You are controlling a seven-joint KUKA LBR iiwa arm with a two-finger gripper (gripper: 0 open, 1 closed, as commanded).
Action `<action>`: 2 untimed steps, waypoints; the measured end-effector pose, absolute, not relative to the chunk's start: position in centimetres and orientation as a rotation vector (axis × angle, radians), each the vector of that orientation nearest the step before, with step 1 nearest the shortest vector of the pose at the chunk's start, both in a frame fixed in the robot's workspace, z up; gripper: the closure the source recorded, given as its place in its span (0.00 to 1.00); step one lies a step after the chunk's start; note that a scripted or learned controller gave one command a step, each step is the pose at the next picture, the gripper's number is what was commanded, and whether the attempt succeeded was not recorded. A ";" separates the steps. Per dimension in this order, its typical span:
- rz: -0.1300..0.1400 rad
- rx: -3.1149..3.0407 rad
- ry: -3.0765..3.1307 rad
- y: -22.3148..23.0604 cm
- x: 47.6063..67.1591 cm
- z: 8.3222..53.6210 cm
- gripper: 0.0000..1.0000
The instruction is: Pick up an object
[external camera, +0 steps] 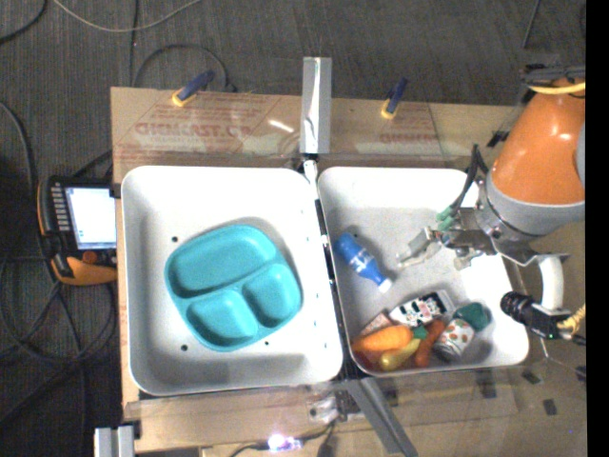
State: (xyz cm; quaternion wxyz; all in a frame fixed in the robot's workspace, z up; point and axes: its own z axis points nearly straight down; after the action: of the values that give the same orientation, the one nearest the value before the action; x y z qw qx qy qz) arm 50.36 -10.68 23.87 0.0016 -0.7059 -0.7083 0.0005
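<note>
Here the gripper (421, 248) is hovering over the right bin (400, 190), its fingers (413, 252) looking slightly parted and holding nothing, though they are too small to judge exactly. Just left of the tips, the blue bottle (363, 260) is lying tilted on the bin floor, apart from them. Lower down, a carrot (386, 337), a yellow piece (400, 355), a patterned box (420, 309) and a small can (457, 340) are crowding the near corner. The left bin (143, 255) is holding a teal divided tray (234, 285). I judge this to be the approach step, no object grasped yet; the next move is calling for centring over one item, likely the bottle, and descending.
</note>
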 end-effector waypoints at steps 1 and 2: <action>0.001 -2.365 -2.064 -11.0 52.9 9.4 0.00; -0.010 -2.499 -1.918 -11.3 59.3 9.0 0.00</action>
State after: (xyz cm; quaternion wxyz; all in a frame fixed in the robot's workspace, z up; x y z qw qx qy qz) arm 59.31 -11.33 9.02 -0.0042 -0.7932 -0.6089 -0.0031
